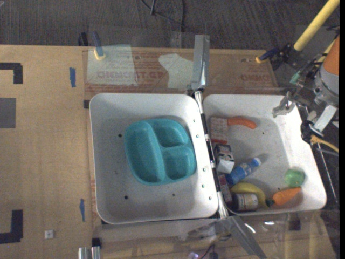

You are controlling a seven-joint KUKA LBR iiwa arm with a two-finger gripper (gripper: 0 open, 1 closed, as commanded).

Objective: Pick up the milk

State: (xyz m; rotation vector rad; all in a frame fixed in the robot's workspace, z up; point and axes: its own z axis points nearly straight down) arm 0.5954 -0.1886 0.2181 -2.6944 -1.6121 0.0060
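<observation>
At the right bin's [302, 198] far right rim, the hand [302, 109], well apart from the milk [223, 159].

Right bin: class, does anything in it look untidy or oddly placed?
Yes. In the right bin, the cartons, bottle, banana and can lie toppled and crowded against its left wall. The carrot and green item lie apart.
</observation>
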